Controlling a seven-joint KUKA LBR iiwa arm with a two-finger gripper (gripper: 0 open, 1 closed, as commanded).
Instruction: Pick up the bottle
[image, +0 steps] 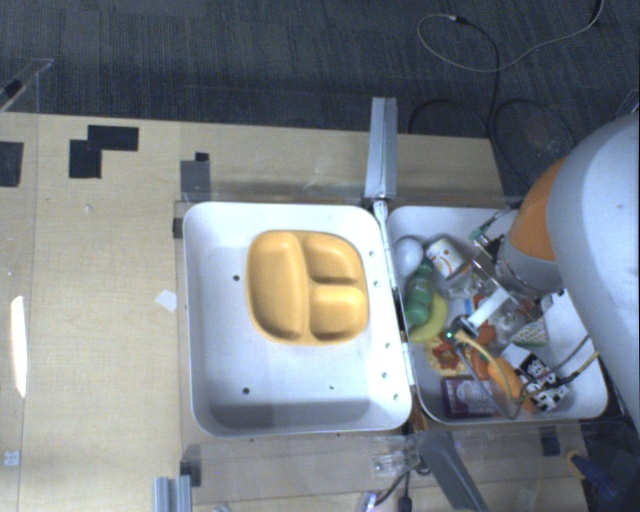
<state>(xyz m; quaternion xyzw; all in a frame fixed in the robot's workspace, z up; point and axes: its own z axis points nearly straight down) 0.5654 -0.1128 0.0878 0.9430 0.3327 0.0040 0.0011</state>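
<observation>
While the claw hangs low over the right bin's clutter — its fingers' state I cannot tell — the green bottle lies ungrasped along the left wall.

A tan bench bears two white bins side by side.

Two bins sit side by side on the bench. The left bin, at frame centre, contains a divided tray. The right bin, at frame right, holds a clutter of items; the bottle lies near its left wall. The gripper hangs over the clutter, right of the bottle.
</observation>
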